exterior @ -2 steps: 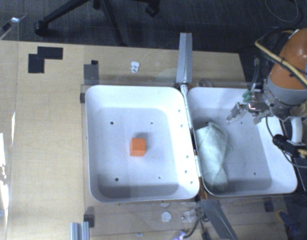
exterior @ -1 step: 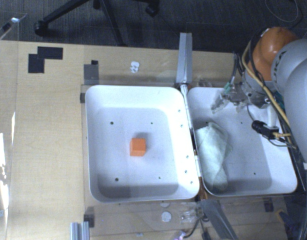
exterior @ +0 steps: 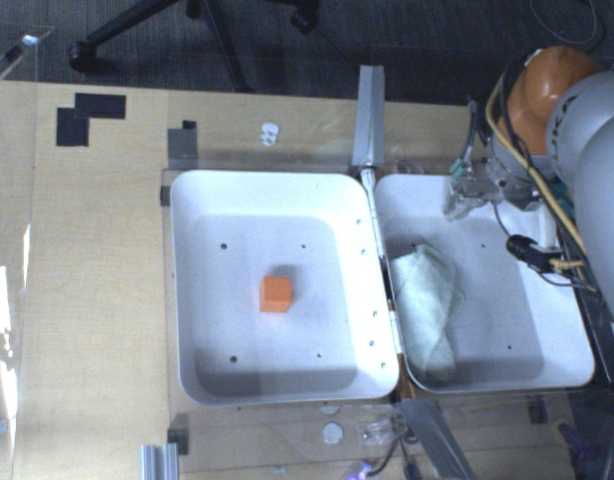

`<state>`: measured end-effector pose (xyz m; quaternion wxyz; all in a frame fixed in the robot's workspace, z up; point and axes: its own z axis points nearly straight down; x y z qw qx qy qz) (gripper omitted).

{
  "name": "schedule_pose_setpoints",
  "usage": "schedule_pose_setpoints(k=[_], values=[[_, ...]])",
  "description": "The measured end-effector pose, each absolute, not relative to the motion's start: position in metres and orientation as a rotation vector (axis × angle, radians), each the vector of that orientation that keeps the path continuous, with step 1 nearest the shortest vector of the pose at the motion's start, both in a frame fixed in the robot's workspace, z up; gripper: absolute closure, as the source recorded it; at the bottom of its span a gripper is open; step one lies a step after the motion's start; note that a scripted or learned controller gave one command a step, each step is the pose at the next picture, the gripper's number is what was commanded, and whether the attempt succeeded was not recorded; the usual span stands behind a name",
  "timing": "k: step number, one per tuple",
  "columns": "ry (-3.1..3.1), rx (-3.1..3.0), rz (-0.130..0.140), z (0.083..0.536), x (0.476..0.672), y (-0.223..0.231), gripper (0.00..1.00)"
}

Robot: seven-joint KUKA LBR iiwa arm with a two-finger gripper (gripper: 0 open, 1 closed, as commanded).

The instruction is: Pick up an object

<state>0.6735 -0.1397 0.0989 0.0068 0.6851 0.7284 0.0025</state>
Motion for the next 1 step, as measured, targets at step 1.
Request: schedule_pose_setpoints(k=[1], values=[[2.046, 2.381, 0.005, 0.2386, 0.6392, -0.0407, 1.00]])
